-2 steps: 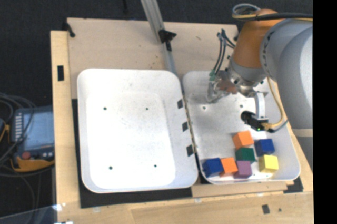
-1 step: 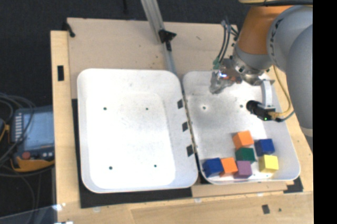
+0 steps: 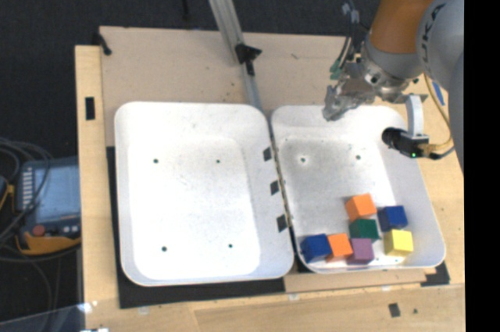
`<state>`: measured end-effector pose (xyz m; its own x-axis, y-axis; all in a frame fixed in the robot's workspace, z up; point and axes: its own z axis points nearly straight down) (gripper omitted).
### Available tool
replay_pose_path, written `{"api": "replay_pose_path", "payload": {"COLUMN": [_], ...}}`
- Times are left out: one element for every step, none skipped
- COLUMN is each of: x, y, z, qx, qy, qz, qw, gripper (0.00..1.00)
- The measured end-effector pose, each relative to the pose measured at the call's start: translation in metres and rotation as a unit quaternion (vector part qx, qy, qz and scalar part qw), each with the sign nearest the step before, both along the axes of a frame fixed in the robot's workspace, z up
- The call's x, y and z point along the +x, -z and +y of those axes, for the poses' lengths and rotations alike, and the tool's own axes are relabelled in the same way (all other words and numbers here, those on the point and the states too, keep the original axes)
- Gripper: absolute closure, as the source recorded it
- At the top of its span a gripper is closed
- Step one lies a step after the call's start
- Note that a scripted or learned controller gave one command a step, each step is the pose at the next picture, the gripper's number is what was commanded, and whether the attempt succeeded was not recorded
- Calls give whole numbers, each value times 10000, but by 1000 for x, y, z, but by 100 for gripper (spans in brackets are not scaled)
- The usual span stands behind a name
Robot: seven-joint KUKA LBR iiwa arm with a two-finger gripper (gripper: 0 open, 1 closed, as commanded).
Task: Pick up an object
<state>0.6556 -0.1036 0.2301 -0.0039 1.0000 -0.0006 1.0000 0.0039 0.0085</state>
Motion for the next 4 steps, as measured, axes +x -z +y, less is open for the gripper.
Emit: {"api": "replay_pose_path", "payload": {"x": [1, -22, -32, -46], "y": [-24, -24, -19, -26], "z": [-1, 56, 96, 146], "qx": [4, 5, 3, 16], "qy": [-8, -13, -10, -22], "qz": [19, 43, 43, 41], "qw": [10000, 10000, 10000, 10000], "gripper": [100, 100, 100, 100]}}
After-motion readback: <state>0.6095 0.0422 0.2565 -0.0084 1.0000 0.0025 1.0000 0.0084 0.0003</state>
